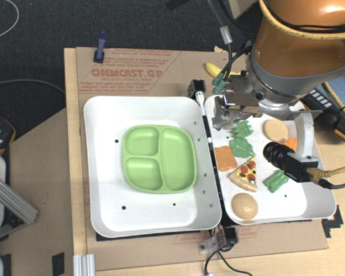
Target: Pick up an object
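Camera view from above. The metal two-finger gripper (223, 115) hangs at the upper left corner of the right-hand white bin (319, 203), close against the rim that divides the two bins; whether its jaws are parted or closed cannot be told, and nothing is seen between them. The nearest candidate for picking, a dark green leafy toy piece (241, 138), lies just right of and below the gripper in the frame, its long axis running from upper right down toward the lower left. Just below it lie an orange square cracker-like piece (224, 157) and a toy pizza slice (245, 175); a round tan bun (244, 205) sits near the bin's lower edge. The arm enters from the upper right, its large orange band (302, 33) over the bin's far side and the grey wrist (270, 91) pointing down toward the corner. The left white bin (100, 154) holds a light green divided plate (159, 158), well apart from the gripper.
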### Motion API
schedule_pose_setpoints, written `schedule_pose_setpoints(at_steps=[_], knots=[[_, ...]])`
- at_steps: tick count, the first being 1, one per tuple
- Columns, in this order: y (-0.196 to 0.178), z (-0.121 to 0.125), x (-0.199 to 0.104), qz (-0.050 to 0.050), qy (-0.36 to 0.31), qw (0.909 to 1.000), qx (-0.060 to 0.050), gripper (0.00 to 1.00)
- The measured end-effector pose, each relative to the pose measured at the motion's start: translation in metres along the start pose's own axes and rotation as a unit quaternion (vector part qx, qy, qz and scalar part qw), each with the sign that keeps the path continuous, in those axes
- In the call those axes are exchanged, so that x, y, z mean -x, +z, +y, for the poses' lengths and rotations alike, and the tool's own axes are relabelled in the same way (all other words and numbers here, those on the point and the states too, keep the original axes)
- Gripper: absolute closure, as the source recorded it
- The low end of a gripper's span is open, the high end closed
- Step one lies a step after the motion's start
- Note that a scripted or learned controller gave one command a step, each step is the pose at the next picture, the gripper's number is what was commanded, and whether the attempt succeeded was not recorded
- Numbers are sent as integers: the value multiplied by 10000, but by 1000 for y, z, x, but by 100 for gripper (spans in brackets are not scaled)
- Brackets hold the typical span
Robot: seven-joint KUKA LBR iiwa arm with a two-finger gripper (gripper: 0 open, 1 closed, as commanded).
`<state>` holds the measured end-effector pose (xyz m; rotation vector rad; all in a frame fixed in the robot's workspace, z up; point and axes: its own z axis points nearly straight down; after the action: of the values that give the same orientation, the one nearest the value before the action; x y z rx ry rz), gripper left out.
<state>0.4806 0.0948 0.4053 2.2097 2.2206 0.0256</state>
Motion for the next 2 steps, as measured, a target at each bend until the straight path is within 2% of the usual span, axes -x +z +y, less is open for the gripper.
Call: schedule_pose_setpoints(at_steps=[1,2], knots=[[-4,-1,-75,-11,-21,10000,-71,100],[8,-1,-4,-35,65,9999,-104,100]])
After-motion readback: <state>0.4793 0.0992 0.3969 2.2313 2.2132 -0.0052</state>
